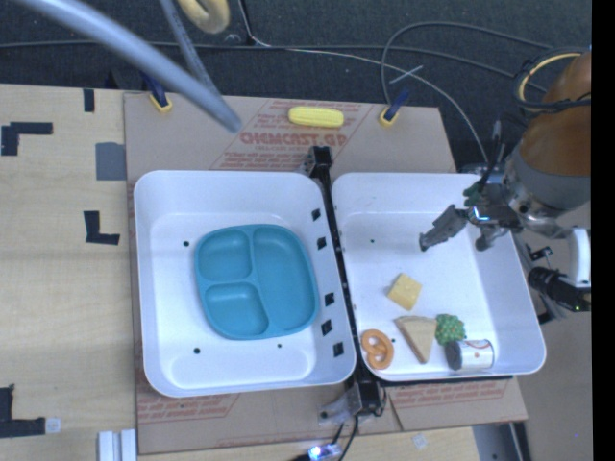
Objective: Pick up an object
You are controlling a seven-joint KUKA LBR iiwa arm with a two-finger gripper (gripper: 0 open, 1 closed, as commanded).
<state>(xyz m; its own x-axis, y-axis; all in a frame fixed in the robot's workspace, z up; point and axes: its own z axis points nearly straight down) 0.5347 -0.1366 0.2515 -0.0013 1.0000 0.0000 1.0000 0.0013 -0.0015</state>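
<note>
Nothing picked yet. Your gripper (464, 227) hangs over right bin (384, 195), near its far right corner, fingers spread, holding nothing. Cheese (405, 291), pretzel (377, 349), bread (418, 335) wait near front edge.

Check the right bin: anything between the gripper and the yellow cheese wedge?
Nothing visible. The gripper hangs above the right white bin, and only bare bin floor lies between it and the yellow cheese wedge. The pretzel, sandwich slice, broccoli and can sit nearer the front wall, beyond the wedge.
</note>
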